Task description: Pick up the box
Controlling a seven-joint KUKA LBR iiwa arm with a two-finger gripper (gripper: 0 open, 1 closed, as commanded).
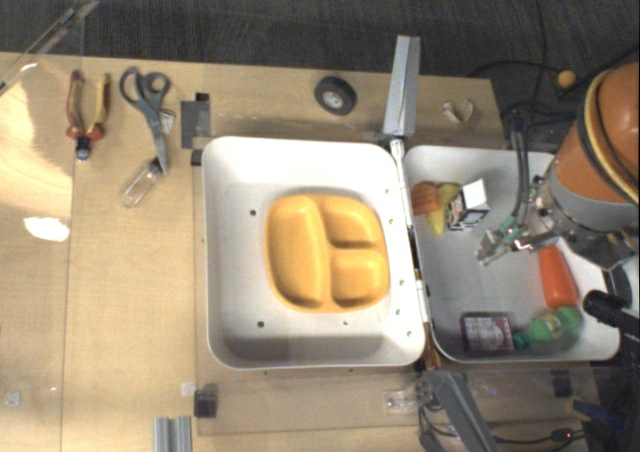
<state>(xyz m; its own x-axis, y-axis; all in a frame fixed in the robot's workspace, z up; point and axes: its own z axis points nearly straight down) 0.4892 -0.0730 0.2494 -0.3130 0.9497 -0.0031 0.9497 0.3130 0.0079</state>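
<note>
A small white and black box (467, 203) stands in the right bin (450, 280), near its far left corner. My gripper (497, 243) hangs over the middle of that bin, a short way to the right of the box and nearer the front, apart from it. Nothing shows in the gripper. The grey arm with its orange band (605, 140) reaches in from the right.
Beside the box lie an orange and yellow fruit-like pair (432, 203). An orange cylinder (557, 278), a green item (552, 325) and a dark purple packet (487, 331) lie along the right bin's front. The left bin (240, 240) holds a yellow divided tray (325, 250). Scissors (150, 105) and pliers (85, 110) lie on the bench.
</note>
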